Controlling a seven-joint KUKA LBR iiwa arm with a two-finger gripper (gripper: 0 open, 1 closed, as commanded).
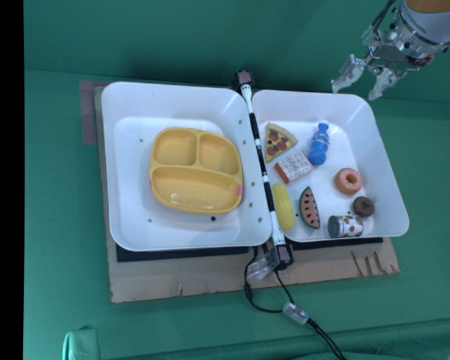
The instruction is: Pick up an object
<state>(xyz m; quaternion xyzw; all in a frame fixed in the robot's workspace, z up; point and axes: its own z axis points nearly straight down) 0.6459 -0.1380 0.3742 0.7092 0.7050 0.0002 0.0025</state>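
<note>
Arm: cut off at the top right corner; only wrist and orange band are seen.
Gripper (pixel 363 79): fingers spread apart, nothing held, poised above the right white bin (pixel 394 211) far rim.
Objects: small blue plastic bottle (pixel 319 144) lies inside that bin.

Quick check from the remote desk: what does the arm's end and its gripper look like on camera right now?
At the view's top right, the silver-grey metal two-finger gripper has pale, claw-shaped fingers under a blocky metal body with dark cabling. Above it sits the arm's grey wrist with an orange band.
</note>
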